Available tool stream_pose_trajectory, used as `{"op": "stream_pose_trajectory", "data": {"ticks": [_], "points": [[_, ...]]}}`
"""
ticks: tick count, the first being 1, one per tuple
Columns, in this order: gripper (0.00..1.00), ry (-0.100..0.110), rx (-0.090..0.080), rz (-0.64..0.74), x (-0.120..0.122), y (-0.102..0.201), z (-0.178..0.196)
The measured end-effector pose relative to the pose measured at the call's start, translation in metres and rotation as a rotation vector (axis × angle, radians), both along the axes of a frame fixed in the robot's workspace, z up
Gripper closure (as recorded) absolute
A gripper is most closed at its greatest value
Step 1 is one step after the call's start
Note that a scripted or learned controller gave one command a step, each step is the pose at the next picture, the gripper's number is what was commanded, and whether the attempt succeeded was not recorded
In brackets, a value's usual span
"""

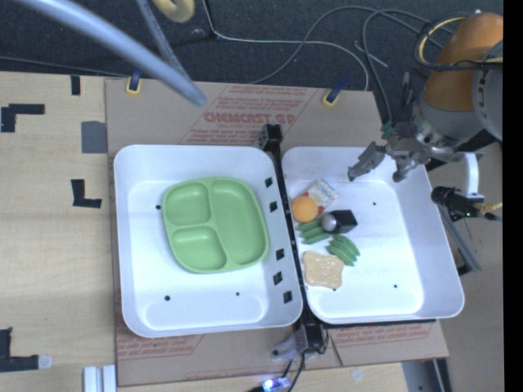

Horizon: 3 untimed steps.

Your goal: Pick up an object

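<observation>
1. The things I could pick up lie clustered in my right bin [409,296], hard against its left wall: an orange ball [305,210], a small white packet [323,192] just at its 1 o'clock, and a dark block with a grey knob [336,220] at the ball's 4 o'clock.
2. Below these lie green pods [331,241], one bunch touching the ball's lower edge, the other reaching toward 4 o'clock; a tan slice of toast [322,270] lies at the pods' 6 o'clock.
3. The packet bears printing, too small for me to read.
4. My gripper [382,167] hangs over the bin's upper right part, at about 2 o'clock from the cluster and well apart from it. Its two fingers are spread wide, one tip [356,171] pointing toward 8 o'clock, and nothing sits between them.
5. My arm's orange band [466,64] shows at the gripper's 1 o'clock, near the view's edge.
6. The left bin [139,292] touches the right one along a black divider [280,219]; a green three-compartment plate [216,224] lies in its middle.
7. Both bins rest on a brown cardboard sheet [245,109], which carries red printing at the bins' 12 o'clock; I cannot read the words with certainty.
8. Black cables [327,39] trail across the dark surface at the far 12 o'clock side.
</observation>
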State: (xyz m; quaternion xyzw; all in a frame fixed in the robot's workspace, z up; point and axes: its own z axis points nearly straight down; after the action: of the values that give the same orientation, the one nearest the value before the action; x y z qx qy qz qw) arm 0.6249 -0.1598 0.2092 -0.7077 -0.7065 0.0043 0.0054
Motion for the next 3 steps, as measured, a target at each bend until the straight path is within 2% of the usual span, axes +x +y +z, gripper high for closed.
{"op": "stream_pose_trajectory", "data": {"ticks": [1, 3], "points": [[0.0, -0.013, -0.002, 0.003, 0.003, 0.0, 0.007], [0.0, -0.006, -0.002, 0.002, -0.009, -0.011, -0.116]]}}
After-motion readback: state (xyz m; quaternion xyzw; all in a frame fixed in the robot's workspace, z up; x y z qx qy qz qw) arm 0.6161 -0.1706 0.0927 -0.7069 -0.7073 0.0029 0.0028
